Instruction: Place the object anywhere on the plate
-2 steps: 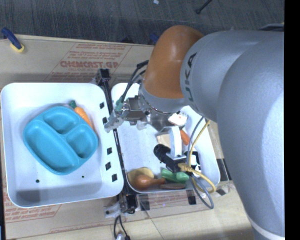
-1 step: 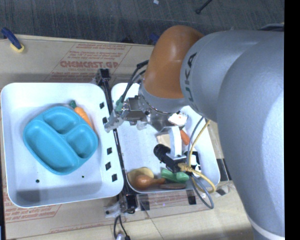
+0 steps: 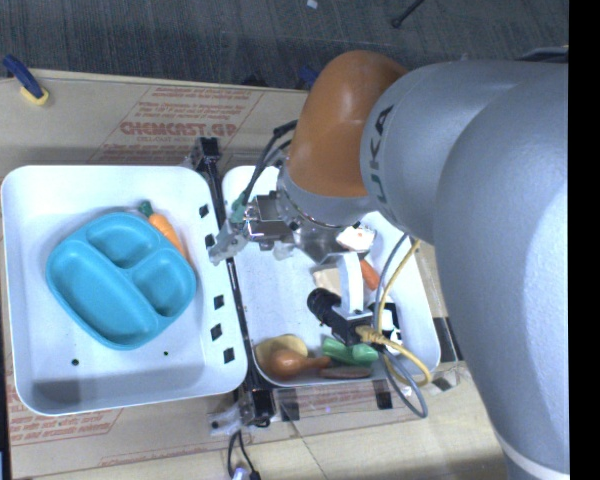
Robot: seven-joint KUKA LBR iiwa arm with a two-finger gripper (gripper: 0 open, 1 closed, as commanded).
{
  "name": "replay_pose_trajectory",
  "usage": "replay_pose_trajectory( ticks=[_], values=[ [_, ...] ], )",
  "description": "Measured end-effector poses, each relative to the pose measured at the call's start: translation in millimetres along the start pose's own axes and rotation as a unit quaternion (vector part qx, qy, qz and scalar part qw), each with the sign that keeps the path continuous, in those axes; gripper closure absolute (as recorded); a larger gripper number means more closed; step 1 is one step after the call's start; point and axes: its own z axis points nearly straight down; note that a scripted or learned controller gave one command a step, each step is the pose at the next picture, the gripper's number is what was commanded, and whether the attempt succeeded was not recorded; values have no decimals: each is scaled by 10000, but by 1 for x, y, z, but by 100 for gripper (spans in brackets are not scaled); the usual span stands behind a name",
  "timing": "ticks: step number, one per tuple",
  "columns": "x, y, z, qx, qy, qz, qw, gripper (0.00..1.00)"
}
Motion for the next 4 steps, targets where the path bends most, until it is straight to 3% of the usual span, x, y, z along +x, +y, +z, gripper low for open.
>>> replay_pose_trajectory(
  ticks=[4],
  values=[
    [0, 0, 0, 0, 0, 0, 10000, 0]
  ],
)
